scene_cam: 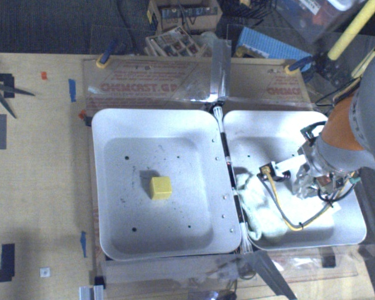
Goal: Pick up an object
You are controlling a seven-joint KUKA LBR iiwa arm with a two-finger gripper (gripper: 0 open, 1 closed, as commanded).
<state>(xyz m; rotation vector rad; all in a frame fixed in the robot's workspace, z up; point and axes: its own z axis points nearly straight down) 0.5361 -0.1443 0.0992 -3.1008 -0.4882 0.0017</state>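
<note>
One yellow block (161, 187) in the left bin (112, 130), well apart from the gripper (303, 183).

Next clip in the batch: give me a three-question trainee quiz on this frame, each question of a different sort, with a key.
1. True or false: the yellow block lies in the same bin as the gripper.
2. Multiple choice: the pale crumpled object lies (A) on the wood bench, (B) in the right bin near the divider between the bins, (C) on top of the yellow block.
3. Fill in: the arm's band above the wrist is coloured ____.

Key: 1 false, the block is in the left bin and the gripper is over the right bin; 2 B; 3 orange.
</note>
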